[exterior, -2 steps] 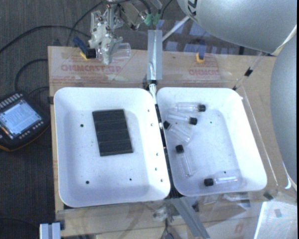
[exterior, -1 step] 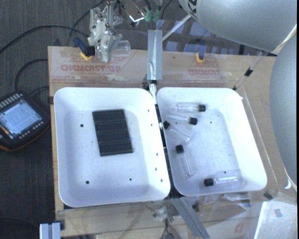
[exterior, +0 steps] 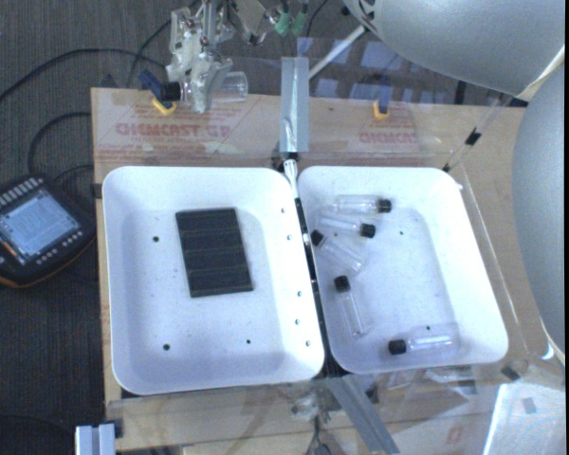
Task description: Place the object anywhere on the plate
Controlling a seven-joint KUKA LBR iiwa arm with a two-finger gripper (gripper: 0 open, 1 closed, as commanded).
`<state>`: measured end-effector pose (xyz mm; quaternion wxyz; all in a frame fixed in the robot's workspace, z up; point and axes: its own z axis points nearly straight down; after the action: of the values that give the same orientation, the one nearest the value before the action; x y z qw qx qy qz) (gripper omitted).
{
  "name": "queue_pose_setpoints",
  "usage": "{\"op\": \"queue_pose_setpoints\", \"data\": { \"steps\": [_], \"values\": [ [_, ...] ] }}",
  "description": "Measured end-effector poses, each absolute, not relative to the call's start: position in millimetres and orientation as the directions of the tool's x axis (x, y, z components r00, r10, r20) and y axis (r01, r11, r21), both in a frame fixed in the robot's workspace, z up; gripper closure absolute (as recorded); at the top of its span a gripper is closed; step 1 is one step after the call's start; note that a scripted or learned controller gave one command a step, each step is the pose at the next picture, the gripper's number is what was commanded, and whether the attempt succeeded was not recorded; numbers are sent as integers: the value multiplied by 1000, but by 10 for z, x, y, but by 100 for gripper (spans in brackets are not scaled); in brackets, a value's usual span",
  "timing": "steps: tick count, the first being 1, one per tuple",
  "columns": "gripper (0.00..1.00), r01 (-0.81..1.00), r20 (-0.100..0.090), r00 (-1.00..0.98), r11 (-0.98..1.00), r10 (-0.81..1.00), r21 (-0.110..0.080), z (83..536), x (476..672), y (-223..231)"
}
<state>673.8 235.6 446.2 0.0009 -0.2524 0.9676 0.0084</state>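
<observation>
Hovering at 11 o'clock beyond the bins, gripper (exterior: pixel 201 69) looks clamped on a clear vial (exterior: pixel 229 84), we think. Dark plate (exterior: pixel 213 251) lies mid left bin (exterior: pixel 133 349); we count approx five more vials (exterior: pixel 360 204) in right bin (exterior: pixel 474 282), 3 o'clock

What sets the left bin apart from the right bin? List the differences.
Contents: the left bin holds one flat dark plate, while the right bin holds several clear vials with black caps, such as the vial near the front wall.
Arrangement: the plate lies alone near the middle of the left bin; the vials lie scattered on their sides across the right bin.
Shared: both are shallow, white and set side by side.
</observation>
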Motion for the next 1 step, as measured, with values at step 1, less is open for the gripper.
{"op": "queue_pose_setpoints", "data": {
  "steps": [1],
  "values": [
    [100,-487,-8,-873,873,-487,21,4536,6759,2361]
  ]
}}
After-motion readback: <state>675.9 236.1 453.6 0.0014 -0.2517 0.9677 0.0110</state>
